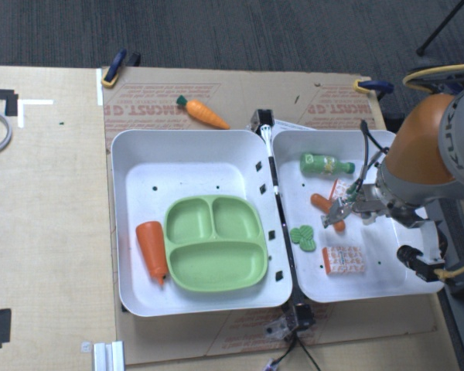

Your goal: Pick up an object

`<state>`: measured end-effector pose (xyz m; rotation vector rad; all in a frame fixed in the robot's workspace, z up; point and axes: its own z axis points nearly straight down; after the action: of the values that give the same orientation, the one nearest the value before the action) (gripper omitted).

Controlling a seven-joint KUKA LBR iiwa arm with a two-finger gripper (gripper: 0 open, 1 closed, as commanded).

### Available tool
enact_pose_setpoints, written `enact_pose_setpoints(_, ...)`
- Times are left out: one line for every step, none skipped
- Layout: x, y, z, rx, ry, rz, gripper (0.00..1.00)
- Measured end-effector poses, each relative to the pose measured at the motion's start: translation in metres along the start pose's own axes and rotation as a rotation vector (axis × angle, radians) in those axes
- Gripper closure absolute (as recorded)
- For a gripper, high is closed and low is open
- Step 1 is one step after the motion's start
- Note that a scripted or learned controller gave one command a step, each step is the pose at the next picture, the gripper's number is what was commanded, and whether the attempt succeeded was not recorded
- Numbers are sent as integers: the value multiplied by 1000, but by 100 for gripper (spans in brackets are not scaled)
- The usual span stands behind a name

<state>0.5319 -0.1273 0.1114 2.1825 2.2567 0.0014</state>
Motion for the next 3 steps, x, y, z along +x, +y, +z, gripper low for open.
enact_pose_setpoints(0, 1, -10, -2, -1, 2, 100)
enact_pose_setpoints(0, 1, -10, -2, -1, 2, 0)
enact_pose_setpoints(26, 11, 19, 3, 2, -299, 0)
